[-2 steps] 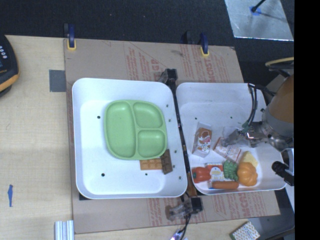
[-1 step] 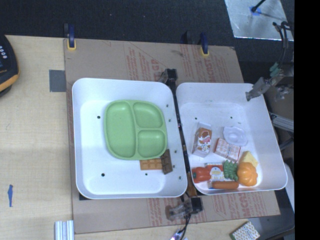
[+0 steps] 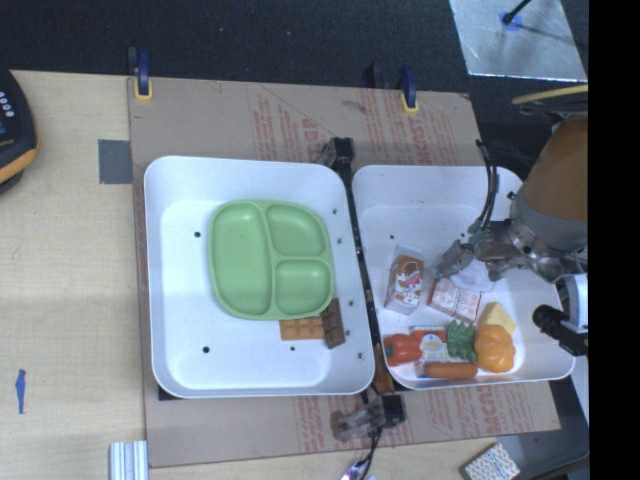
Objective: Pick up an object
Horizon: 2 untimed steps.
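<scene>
Grey metal gripper (image 3: 458, 256) is seen over the right bin (image 3: 400, 183), just above a small packet (image 3: 454, 298). Whether its jaws are open cannot be told.

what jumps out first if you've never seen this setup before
The green divided plate in the middle of the left bin grabs the eye first, with a small brown block beside its lower edge. Next comes the heap of toy food in the right bin's lower corner, where the pincer hovers over the small packets.

Glossy plastic bins (image 3: 170, 268) (cardboard (image 3: 240, 118) matt)
</scene>
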### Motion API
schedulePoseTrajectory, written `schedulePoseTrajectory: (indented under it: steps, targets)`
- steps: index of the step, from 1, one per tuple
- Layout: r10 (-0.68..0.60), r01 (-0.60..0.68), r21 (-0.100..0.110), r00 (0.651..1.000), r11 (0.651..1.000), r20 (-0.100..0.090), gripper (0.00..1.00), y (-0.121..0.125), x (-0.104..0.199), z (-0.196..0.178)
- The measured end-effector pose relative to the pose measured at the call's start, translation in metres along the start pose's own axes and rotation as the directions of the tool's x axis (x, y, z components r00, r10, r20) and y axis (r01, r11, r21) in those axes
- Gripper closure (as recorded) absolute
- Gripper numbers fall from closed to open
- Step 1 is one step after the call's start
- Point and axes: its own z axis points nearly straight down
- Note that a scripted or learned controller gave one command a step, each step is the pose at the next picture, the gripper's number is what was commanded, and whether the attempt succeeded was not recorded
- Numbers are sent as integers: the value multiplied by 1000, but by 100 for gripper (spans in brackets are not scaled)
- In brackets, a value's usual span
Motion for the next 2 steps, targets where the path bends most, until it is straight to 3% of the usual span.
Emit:
schedulePoseTrajectory:
  steps: [1, 2]
  targets:
    - [-3, 3, -20, 1000, 1000, 8, 0, 102, -26, 68]
    - [10, -10, -6, 1000, 1000, 7, 0, -32, -74, 68]
